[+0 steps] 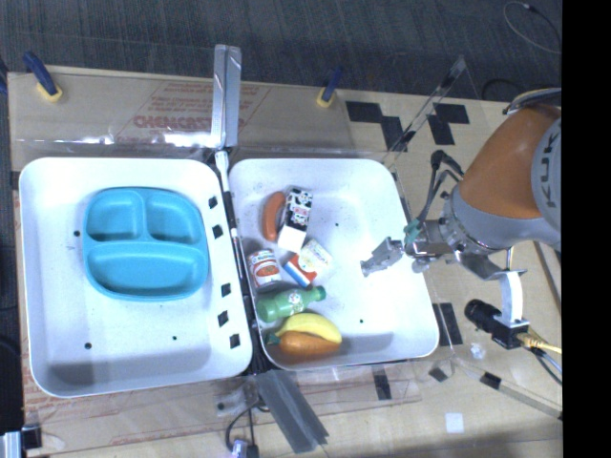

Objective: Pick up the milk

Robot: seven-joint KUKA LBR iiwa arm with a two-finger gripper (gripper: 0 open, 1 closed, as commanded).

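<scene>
1. Two white bins sit side by side on our bench; the right bin (406,218) serves as our landmark.
2. We see the milk (296,218) in its upper left part, touching a sausage (273,215), well apart from its right wall.
3. A can (266,268), bottle (288,302) and banana (310,326) crowd its left wall, leaving its right half bare.
4. Our gripper (382,257) hovers there, released, grasping nothing.

Blue tray (146,242), banana (311,326), green bottle (289,302)
</scene>
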